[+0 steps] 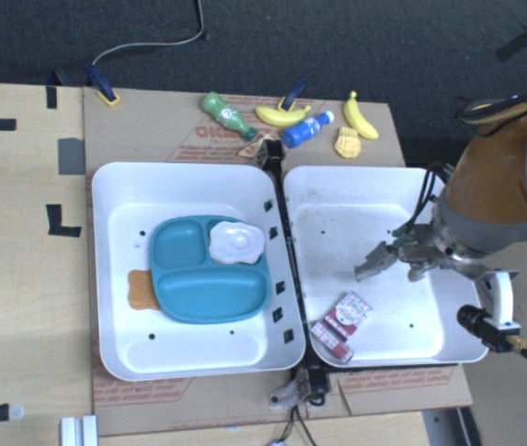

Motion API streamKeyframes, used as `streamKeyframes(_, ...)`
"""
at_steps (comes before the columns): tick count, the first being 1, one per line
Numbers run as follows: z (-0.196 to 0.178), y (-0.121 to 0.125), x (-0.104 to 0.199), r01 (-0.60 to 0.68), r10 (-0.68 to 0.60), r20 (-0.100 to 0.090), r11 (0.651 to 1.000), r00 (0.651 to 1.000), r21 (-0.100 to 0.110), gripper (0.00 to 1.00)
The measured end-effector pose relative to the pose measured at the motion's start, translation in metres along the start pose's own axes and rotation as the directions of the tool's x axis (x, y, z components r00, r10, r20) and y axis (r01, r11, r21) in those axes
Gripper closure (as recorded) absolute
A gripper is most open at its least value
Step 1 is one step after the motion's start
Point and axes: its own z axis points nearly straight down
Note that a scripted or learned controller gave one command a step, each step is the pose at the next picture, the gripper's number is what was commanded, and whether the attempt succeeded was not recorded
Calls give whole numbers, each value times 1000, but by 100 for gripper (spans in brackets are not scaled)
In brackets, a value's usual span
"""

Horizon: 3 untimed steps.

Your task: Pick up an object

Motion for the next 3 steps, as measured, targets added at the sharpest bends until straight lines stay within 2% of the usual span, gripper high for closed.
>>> streamKeyframes(1,125,-5,18,0,0,-2,1000,1000,-3,0)
streamKeyframes(2,115,-4,16,-2,2,4,1000,1000,-8,100)
streamKeyframes(3,27,46,139,3,-3,-1,1000,1000,-1,100)
